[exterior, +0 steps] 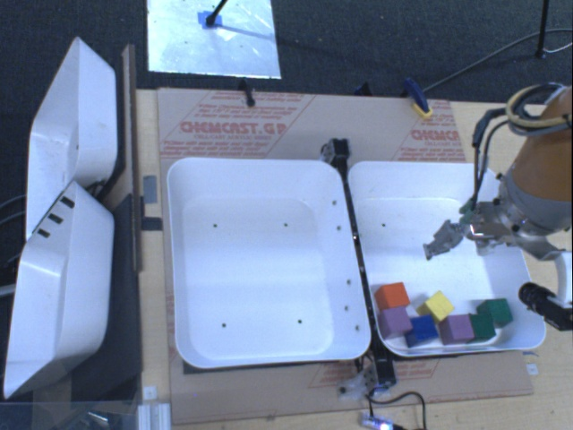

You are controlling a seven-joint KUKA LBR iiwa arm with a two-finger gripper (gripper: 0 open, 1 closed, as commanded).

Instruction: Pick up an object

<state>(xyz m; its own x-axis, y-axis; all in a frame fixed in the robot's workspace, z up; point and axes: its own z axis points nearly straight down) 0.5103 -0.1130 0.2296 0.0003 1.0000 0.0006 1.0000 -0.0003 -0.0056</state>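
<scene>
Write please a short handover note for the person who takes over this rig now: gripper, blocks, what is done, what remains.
Gripper: above the right bin, holding nothing; open or shut is unclear.
Blocks: all clustered at the right bin's near edge: orange block, yellow block, blue block, two purple blocks, green block.
Done: nothing picked.
Left: descend, grasp one block, lift.

Left white bin (260, 267), spare white bins (63, 213) stacked at left, shiny sheet (213, 25)

Grey robot arm (528, 200) with a broad orange band above the wrist, looped yellow and dark cables beside it, ending in a grey metal gripper (440, 241).
</scene>
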